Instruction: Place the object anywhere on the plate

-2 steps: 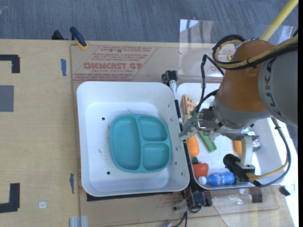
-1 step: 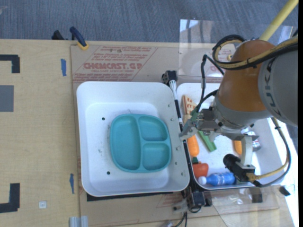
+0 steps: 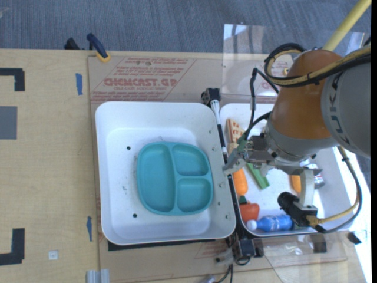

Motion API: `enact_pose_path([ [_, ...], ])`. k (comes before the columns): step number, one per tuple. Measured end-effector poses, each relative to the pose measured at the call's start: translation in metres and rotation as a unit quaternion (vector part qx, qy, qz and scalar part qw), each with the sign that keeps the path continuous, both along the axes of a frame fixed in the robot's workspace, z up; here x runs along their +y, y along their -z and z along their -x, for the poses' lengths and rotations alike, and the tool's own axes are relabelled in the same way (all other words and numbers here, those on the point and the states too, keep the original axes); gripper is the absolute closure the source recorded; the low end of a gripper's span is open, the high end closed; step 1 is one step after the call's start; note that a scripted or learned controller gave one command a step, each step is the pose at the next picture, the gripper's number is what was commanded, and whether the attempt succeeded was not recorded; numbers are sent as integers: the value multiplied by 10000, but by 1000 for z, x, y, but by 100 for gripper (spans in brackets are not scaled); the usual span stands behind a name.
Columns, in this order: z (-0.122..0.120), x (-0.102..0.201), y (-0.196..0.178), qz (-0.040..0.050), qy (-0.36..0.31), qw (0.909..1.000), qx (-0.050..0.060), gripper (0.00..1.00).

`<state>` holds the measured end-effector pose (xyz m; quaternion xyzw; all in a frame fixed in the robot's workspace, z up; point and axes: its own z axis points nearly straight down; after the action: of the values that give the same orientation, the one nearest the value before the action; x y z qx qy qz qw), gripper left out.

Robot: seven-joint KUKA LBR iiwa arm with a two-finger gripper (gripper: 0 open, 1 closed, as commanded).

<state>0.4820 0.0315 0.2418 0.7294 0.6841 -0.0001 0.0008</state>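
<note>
Over the right bin [image 3: 339, 217] the gripper [image 3: 246, 158] is held among toys; its state cannot be told; the teal plate [image 3: 174, 177] lies leftward, unoccupied.

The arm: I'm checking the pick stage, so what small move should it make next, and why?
Probably lower straight down toward the green piece in the right bin. The gripper hangs over that bin's left side among the toys, nothing shows between its fingers, and the teal plate in the left bin bears nothing yet.
</note>
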Motion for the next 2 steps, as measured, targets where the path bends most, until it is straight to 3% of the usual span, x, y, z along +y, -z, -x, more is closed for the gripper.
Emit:
enact_pose_path([
  [2, 0, 0, 0, 0, 0, 10000, 0, 0],
])
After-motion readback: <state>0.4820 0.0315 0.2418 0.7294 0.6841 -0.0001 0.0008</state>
